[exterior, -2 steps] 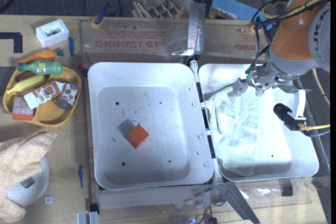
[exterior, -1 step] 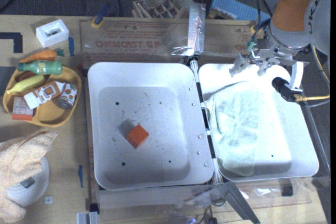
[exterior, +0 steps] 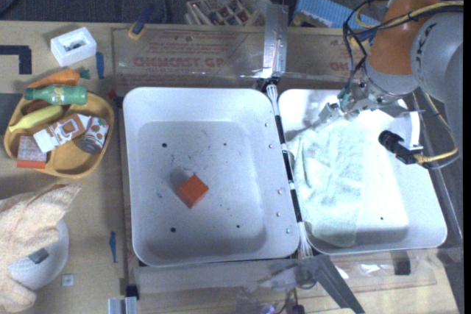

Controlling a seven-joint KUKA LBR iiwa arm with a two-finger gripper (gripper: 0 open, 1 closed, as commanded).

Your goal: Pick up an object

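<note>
Two white bins (exterior: 140, 158), one orange block (exterior: 193, 190), one pale cloth (exterior: 338, 173), one yellow bowl (exterior: 66, 165).

Grey arm reaching in from right, orange-banded wrist bent, tool (exterior: 346, 101) low

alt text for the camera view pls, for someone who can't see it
A grey robot arm with an orange band reaches from the right, its end effector over the far edge of the right bin, which holds a crumpled white cloth. The left bin holds an orange block; a yellow bowl sits left.
</note>
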